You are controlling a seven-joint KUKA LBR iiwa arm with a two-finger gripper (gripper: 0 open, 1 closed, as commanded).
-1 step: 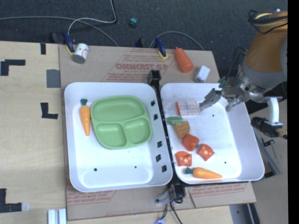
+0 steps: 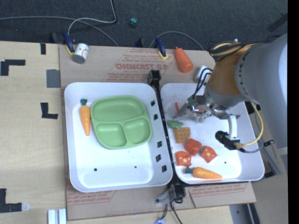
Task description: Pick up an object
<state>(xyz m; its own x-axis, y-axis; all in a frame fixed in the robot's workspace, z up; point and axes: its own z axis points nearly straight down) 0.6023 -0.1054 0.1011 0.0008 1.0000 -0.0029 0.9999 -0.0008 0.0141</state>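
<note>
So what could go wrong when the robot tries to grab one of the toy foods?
The toy foods in the right bin sit bunched close together, so the gripper might bump one aside or catch two at once. The gripper also hangs near the divider between the bins, so it could knock against that wall. And the carrot lies close to the bin's front edge, where fingers may have little room.
</note>
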